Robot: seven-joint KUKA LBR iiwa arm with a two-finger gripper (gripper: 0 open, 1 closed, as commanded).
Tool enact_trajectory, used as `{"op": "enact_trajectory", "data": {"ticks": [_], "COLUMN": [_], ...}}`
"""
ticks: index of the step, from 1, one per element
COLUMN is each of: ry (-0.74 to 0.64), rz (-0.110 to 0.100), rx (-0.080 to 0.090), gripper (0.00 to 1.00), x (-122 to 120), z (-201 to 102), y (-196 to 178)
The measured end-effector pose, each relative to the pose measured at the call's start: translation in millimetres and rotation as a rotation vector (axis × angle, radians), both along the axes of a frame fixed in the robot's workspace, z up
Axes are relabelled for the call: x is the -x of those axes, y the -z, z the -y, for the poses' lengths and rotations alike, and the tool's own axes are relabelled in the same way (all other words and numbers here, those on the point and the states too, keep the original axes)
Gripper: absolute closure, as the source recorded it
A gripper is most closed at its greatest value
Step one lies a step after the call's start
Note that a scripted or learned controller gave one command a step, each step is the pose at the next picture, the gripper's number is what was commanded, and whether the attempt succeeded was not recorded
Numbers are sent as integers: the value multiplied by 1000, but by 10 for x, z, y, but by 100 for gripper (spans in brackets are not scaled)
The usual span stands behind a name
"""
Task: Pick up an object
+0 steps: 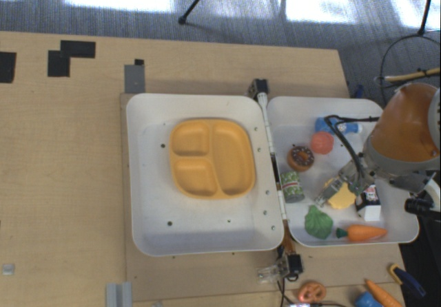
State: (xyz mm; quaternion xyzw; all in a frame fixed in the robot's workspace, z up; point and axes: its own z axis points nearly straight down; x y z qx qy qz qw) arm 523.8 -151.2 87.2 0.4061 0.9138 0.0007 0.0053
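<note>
Fingers (329,192) of the gripper (335,191) pinch a yellow wedge (340,197) low in the right bin (406,230). At seven o'clock lies a green toy (318,222), at five a carrot (365,233), at eleven a donut (301,157).

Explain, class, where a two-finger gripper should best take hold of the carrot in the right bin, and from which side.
Grip the carrot across its thick orange middle, coming straight down from above. It lies flat along the right bin's near wall, so the fingers should probably close across its narrow width, clear of the leafy green toy.
</note>
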Motion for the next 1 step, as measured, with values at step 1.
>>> {"op": "enact_trajectory", "data": {"ticks": [1], "ry": [0], "rz": [7], "rx": [1], "gripper": [100], "x": [-26], "z": [-5], "y": [-112]}}
